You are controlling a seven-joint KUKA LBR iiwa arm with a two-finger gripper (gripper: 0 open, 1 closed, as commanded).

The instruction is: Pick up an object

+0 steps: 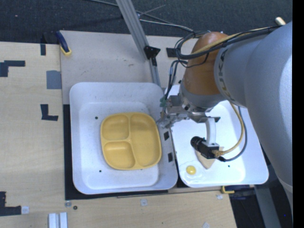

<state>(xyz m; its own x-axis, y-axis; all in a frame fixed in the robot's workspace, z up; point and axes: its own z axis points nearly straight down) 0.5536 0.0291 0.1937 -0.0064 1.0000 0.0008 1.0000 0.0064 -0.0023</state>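
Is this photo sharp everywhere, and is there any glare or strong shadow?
Camera view: the yellow divided plate looks fairly sharp under soft, even light; the nearby grey arm is big and softly blurred; the white bin is bright but not glaring; shadows are faint.

Even overhead light, soft shadows, slight blur

Two white bins (83, 141) sit side by side on a wooden bench (28, 141), beneath a slanting metal pole (135, 25), with dark tape marks (47, 112), apparently

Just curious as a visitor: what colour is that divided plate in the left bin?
Yellow: the divided plate shows best in the camera view.
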